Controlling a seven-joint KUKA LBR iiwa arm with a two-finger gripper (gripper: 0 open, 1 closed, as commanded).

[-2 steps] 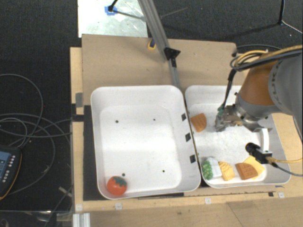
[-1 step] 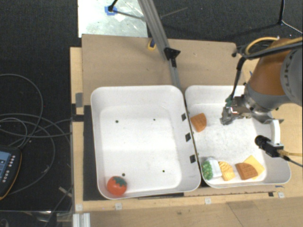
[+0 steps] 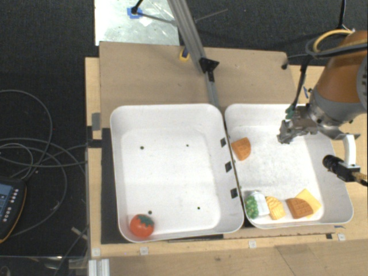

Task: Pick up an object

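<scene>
My gripper (image 3: 286,135) hangs over the upper right part of the right bin (image 3: 270,164), pointing down and to the left. An orange rounded piece (image 3: 242,149) lies at the right bin's left wall, well left of the gripper. Along that bin's front edge lie a green and white item (image 3: 253,204), a yellow piece (image 3: 275,207), an orange-brown block (image 3: 299,207) and a yellow wedge (image 3: 311,199). A red tomato (image 3: 141,225) sits in the front left corner of the left bin (image 3: 167,171).
A grey pole (image 3: 190,27) slants down from the top to the gap between the bins. Black clips (image 3: 228,165) sit on the shared bin wall. Cables lie on the dark floor at the left.
</scene>
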